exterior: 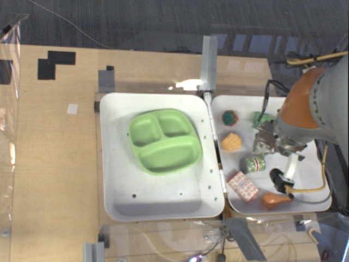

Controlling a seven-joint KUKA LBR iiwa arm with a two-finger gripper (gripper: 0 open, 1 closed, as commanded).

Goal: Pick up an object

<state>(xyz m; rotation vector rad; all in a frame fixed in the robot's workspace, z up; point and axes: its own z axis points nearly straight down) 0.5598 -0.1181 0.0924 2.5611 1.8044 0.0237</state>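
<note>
Robot gripper [260,146], grip state unclear, hovers just above a small green can [254,164] in the right bin [322,201].

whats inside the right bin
Right bin holds a small ball, yellow block, green can, patterned box and orange pear-shaped toy. The arm covers its far right corner.

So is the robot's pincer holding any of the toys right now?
I can't tell. The pincer is down in the right bin, right above the small green can, but the arm hides whether it grips anything.
</note>
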